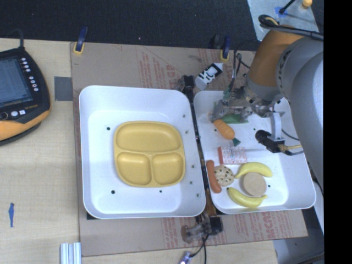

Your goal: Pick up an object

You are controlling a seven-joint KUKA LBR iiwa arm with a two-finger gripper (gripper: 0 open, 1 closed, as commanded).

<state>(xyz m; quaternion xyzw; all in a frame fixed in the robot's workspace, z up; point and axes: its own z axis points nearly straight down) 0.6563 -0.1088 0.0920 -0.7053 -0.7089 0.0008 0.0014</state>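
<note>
I see the arm (pixel 286 65) reaching into the right bin (pixel 297 197), its gripper (pixel 231 110) low at the bin's far end, just above the carrot (pixel 224 129). Nearer me lie a hot dog (pixel 212 176), cracker (pixel 223 175), two bananas (pixel 254 169) and a round cookie (pixel 254 184). The left bin (pixel 99 147) holds a yellow tray (pixel 149 152). A pendant (pixel 19 92) sits far left.

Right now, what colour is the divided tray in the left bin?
Pale yellow divided tray, seen in the camera view.
</note>
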